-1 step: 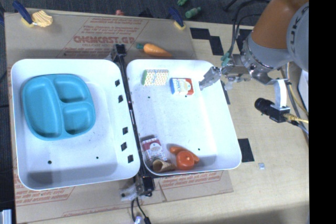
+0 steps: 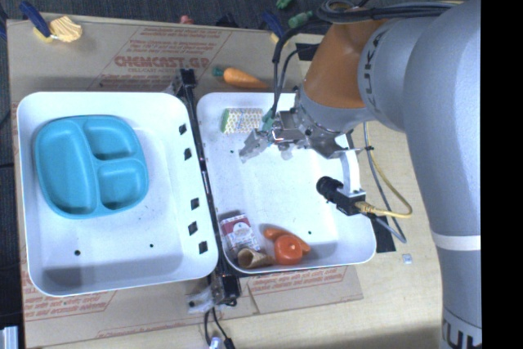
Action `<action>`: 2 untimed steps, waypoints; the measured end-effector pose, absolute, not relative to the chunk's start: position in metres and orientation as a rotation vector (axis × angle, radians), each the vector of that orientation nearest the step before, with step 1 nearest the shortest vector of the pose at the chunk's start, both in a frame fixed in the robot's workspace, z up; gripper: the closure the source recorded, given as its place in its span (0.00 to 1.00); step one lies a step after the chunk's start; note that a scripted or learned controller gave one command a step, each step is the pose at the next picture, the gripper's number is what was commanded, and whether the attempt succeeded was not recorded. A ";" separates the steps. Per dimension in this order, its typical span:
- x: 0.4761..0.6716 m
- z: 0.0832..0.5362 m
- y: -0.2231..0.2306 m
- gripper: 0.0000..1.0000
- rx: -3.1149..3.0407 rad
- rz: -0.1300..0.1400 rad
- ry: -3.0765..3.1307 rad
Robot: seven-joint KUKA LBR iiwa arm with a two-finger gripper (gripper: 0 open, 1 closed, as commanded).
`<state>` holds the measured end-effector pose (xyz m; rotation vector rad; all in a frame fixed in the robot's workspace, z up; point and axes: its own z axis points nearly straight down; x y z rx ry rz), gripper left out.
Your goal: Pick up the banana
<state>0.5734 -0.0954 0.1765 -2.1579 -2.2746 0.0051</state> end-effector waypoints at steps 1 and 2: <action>0.580 0.091 -0.094 0.00 -1.994 0.004 -2.421; 0.592 0.092 -0.097 0.00 -1.605 0.001 -2.701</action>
